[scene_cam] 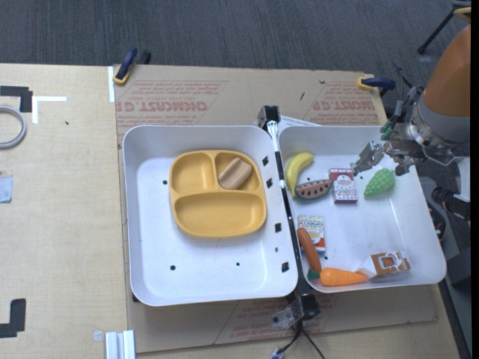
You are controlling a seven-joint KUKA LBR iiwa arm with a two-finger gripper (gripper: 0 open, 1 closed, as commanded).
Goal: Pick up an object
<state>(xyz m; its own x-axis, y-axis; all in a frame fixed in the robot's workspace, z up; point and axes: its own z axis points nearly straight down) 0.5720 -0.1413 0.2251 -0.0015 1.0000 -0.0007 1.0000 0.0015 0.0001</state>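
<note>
Green toy [379, 182] is lying in the right bin [389, 253], upper right part, long axis slanting, narrow end pointing up-right. Arm is reaching in from the right; gripper [383, 155] is hovering just above-left of it, fingers parted, holding nothing.

A bumpy green toy [379, 182] lies on the right bin's floor just below the claw [372, 157], tilted, free of it, a red-and-white carton [344, 186] beside it.
</note>
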